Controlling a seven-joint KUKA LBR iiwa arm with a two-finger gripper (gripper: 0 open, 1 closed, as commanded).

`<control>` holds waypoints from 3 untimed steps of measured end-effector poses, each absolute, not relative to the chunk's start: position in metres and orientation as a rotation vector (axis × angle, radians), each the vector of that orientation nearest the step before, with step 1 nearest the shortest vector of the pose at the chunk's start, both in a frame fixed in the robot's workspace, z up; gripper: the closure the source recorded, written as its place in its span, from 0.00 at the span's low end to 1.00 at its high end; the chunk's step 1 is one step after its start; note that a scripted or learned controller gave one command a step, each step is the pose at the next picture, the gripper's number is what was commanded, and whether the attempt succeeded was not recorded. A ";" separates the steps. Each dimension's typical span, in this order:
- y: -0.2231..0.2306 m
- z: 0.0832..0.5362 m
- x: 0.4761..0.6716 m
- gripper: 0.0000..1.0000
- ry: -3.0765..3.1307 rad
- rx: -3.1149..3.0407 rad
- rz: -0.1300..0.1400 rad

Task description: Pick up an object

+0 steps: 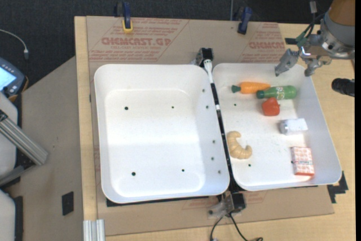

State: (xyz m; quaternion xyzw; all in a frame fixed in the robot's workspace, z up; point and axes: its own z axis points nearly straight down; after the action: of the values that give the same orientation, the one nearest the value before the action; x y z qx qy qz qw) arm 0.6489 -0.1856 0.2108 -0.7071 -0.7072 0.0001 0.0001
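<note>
The right bin (pixel 316 121) holds an orange carrot (pixel 251 87), a green bottle (pixel 277 92) lying beside it, a small red item (pixel 271 107), a white and grey block (pixel 293 126), a tan croissant (pixel 238 145) and a pink and white box (pixel 303 161). My gripper (pixel 297 62) hangs above the bin's far right corner, up and to the right of the green bottle. Its fingers are spread open, with nothing between them.
The left bin (pixel 113 138) lies beside the right one on a brown board (pixel 169 36). Two blue clamps (pixel 125 14) hold the board's far edge. A black fitting (pixel 204 56) sits where the two bins meet at the back.
</note>
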 end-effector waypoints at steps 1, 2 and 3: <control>-0.186 0.222 0.650 1.00 -2.226 -2.223 -0.002; -0.186 0.222 0.650 0.00 -2.225 -2.222 0.000; -0.227 0.368 0.668 0.00 -2.235 -2.237 -0.011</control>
State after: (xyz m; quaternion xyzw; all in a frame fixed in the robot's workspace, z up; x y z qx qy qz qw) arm 0.6682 -0.2266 0.3679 -0.7075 -0.7066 -0.0035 -0.0103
